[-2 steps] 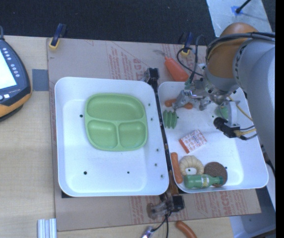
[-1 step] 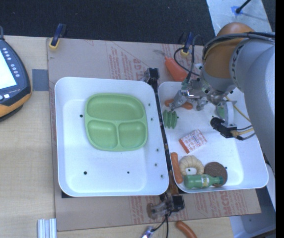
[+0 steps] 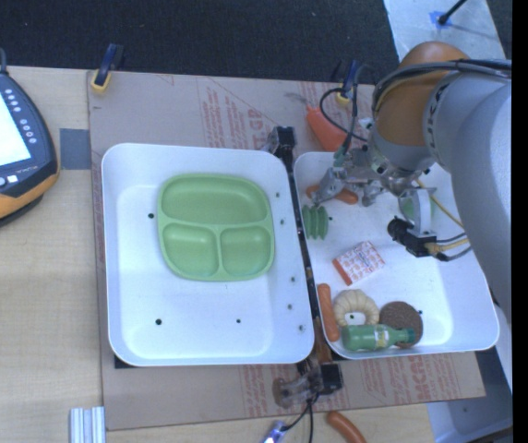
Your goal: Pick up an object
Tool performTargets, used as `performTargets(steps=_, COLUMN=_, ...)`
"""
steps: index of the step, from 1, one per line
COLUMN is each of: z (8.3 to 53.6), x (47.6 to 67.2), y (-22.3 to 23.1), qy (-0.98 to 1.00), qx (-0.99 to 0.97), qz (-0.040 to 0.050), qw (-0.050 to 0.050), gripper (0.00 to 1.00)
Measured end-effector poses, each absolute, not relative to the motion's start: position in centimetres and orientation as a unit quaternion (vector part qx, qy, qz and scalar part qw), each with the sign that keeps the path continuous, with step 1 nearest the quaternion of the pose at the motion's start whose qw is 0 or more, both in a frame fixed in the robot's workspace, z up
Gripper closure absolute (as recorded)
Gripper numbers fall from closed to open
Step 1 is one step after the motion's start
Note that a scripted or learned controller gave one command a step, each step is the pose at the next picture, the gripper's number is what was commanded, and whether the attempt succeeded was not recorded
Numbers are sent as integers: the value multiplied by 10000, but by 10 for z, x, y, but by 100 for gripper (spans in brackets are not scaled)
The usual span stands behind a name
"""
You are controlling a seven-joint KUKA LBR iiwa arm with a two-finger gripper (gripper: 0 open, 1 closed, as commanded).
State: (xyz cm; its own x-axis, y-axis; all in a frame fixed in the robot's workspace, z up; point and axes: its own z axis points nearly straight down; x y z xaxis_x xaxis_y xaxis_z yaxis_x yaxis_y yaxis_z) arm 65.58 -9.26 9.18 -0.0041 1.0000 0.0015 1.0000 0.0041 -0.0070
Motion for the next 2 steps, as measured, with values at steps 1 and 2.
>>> performTargets(steps=1, z=94, x=656, y=-92, qy=-7086, qx=-7056, qz=17, qw=26, gripper=0)
performTargets(steps=2, z=129, x=656, y=-136, qy=-7079, qx=-7063, qz=8, qw=6, gripper=0)
